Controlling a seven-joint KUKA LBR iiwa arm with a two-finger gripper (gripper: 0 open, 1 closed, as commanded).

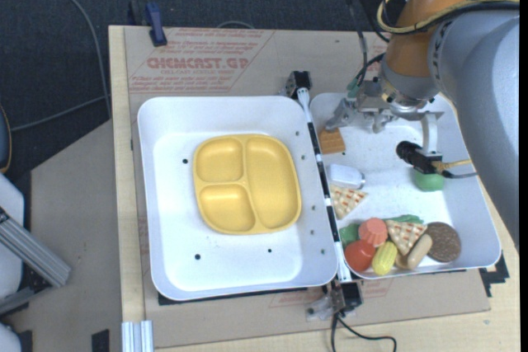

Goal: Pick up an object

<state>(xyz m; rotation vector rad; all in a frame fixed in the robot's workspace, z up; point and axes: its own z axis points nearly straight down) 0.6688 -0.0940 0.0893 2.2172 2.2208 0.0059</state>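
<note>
My gripper (378,116) hangs over the far part of the right bin (474,210), below the orange band of the arm. A small brown block (332,143) lies just to its left, by the bin's left wall. A white-grey piece (346,175) and a waffle-like wedge (347,198) lie nearer the front. A green piece (430,180) rests to the gripper's right front. Nothing is seen held.
The left bin (165,202) holds a yellow divided plate (246,181). At the front of the right bin a pile gathers: a red tomato (358,255), yellow corn (385,258), a sandwich wedge (404,232), a hot dog (417,251) and a brown cookie (444,241).
</note>
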